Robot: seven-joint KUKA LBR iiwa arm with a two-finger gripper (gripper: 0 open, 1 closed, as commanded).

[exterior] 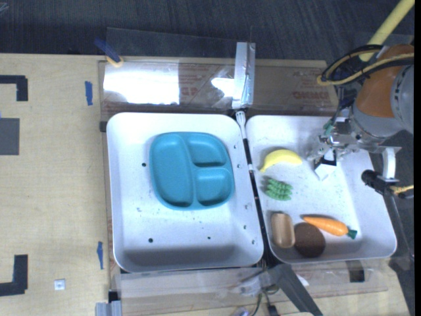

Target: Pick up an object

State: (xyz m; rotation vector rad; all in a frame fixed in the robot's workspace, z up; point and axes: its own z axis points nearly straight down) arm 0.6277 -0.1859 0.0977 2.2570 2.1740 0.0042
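Note:
The right bin (368,199) holds a yellow banana (281,158), a green pea pod (277,189), an orange carrot (327,225), a tan bread piece (282,230) and a dark brown round object (309,239). My gripper (323,155) hangs over the upper right part of this bin, a little to the right of the banana. Its fingers (324,170) point down and left with nothing visibly between them. How far apart they stand is unclear at this size.
A blue divided plate (192,170) lies in the left bin (131,236). A clear plastic sheet and a metal strip (243,74) stand behind the bins. Yellow and black cables (348,64) loop beside the arm at the upper right.

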